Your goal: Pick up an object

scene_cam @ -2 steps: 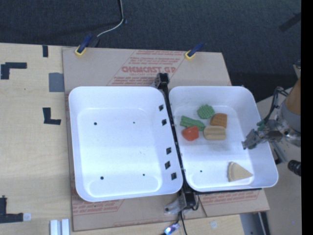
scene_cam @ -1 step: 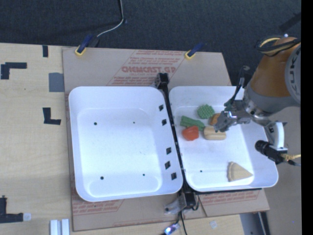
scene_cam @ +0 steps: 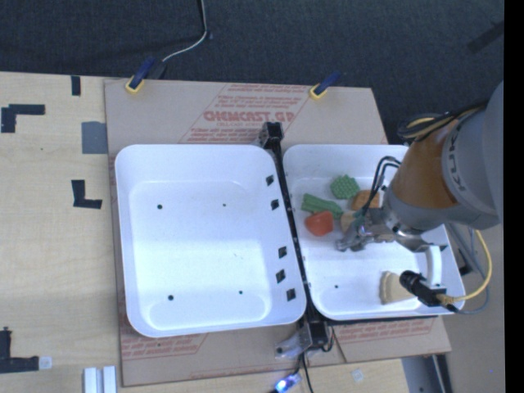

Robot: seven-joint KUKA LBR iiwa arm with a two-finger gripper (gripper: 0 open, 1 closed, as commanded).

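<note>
The red toy [scene_cam: 319,223] lies in the right bin [scene_cam: 360,301], near the wall between the two bins, with a green piece [scene_cam: 321,204] touching its top. To its right the gripper [scene_cam: 354,240] hangs low. I cannot tell if it is open or closed. I think it should slide left, come straight down, and squeeze the red toy's middle. The toy looks small, round and smooth.

gripper [scene_cam: 354,240] low in right bin [scene_cam: 352,297], beside red object [scene_cam: 319,223]
</note>
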